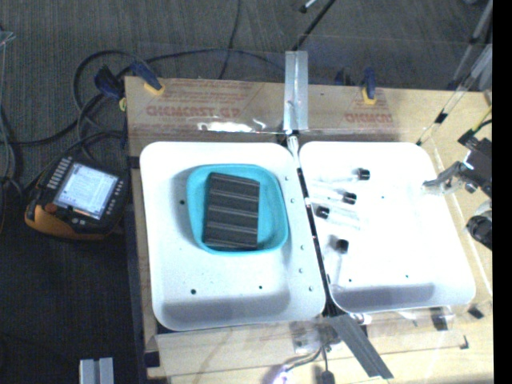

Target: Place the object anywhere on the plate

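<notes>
Two white bins (232, 310) are seen. In the 9 o'clock one, a teal plate (276, 214) is already topped by the dark ribbed block (232, 209). The gripper (456, 178) is parked at 3 o'clock, and its state can't be told. Looks done tbh, so nothing should be nudged.

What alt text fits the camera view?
A dark ribbed block lies on a teal plate in the left white bin. The right white bin holds several clear syringes with black tips, and the gripper sits at that bin's right edge.
</notes>
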